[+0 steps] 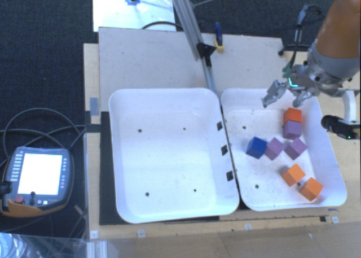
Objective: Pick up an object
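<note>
While the jaws (287, 95) gape empty, the purple cube (295, 148) sits cornerwise.

Pincer (287, 94) open, empty, above right bin (333, 155); blue cube (256, 147), purple and orange cubes inside.

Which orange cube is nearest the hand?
The orange cube at the bin's far side, just under the hand; the other two orange cubes lie at the near edge.

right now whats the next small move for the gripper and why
Probably lower straight down: the gripper, fingers apart, hovers over the right bin's far end with nothing between them, and the nearest block is the orange cube just below it in the view, touching a purple cube.
</note>
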Controlling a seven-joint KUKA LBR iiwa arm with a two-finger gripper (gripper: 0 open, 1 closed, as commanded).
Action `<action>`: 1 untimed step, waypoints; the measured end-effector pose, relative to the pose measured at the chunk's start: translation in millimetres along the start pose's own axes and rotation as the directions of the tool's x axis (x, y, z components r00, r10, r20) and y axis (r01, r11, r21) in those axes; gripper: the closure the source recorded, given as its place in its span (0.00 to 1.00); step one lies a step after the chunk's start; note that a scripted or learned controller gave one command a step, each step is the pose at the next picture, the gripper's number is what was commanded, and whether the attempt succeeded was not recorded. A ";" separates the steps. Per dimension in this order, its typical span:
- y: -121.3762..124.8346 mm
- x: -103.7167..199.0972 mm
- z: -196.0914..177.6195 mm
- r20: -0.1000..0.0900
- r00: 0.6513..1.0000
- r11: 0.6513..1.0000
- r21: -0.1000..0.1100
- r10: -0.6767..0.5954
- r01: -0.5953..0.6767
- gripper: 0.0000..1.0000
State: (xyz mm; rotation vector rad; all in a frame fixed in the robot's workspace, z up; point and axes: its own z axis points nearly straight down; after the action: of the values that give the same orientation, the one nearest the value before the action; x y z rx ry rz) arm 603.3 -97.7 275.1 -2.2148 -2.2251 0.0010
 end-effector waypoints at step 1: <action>0.6 -0.2 -1.6 0.001 1.000 1.000 -0.003 0.001 -0.001 0.00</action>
State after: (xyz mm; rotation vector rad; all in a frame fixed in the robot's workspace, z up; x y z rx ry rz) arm 603.9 -97.9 276.7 -2.2176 -2.2263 -0.0019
